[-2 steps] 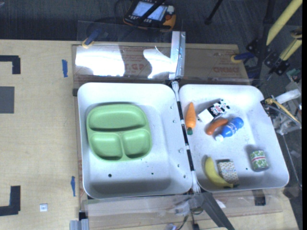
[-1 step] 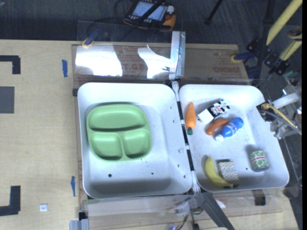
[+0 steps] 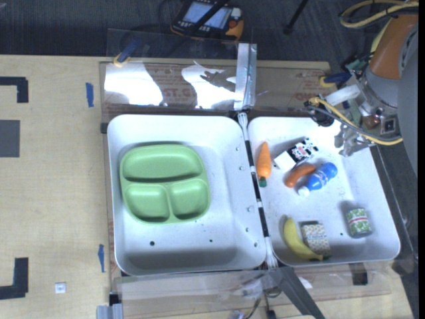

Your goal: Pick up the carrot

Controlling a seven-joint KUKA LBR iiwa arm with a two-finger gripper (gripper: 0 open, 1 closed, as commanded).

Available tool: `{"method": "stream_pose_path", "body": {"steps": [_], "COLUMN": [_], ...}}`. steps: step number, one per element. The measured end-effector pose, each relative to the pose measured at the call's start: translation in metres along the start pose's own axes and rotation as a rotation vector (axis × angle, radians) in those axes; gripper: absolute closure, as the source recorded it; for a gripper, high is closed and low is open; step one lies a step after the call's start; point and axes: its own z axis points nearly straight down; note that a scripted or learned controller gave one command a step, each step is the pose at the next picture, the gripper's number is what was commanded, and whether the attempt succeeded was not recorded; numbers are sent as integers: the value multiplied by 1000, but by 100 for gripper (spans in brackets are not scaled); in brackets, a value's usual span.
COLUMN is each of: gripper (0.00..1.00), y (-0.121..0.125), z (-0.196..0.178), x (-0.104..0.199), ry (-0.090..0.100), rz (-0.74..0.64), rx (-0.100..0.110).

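Note:
The carrot [image 3: 264, 160] is orange with a green stub at its near end. It lies lengthwise along the left wall of the right bin [image 3: 385, 208], close to the divider between the two bins. My gripper [image 3: 350, 140] hangs at the bin's far right corner, well to the right of the carrot and apart from it. Nothing shows between the gripper and the carrot except a small black-and-white object [image 3: 302, 151].
The right bin also holds an orange and blue bottle-like item [image 3: 312, 176], a banana [image 3: 294, 238], a small patterned box [image 3: 315, 235] and a green can [image 3: 357, 221]. A green divided plate [image 3: 164, 181] sits in the left bin [image 3: 126, 128]. Yellow cables [image 3: 345, 115] trail off the wrist.

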Motion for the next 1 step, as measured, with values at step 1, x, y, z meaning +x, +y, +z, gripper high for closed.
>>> {"method": "stream_pose_path", "body": {"steps": [1], "gripper": [100], "y": [-7], "z": [16], "x": [-18], "ry": [-3], "rz": [2], "rx": [2]}}
